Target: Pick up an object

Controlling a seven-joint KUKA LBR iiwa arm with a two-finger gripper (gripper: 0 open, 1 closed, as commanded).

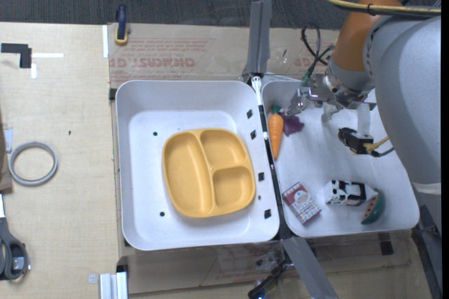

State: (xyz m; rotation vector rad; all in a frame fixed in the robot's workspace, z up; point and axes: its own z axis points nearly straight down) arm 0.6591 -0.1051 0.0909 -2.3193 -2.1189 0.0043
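The right bin (pixel 393 178) holds an orange carrot (pixel 275 135) against its left wall, with a small purple object (pixel 292 125) beside it. Near the front lie a red-and-white box (pixel 302 202), a black-and-white cow toy (pixel 346 193) and a watermelon slice (pixel 372 208). My gripper (pixel 300 102) hangs over the bin's back left part, just above and right of the purple object and the carrot's top. The wrist hides what is under it. I see nothing held.
The left bin (pixel 133 171) holds a yellow divided plate (pixel 208 171). A grey divider post (pixel 259 38) rises between the bins at the back. On the bench to the left lie a grey ring (pixel 31 163) and scissors (pixel 12 257). The arm's bulk covers the right bin's right side.
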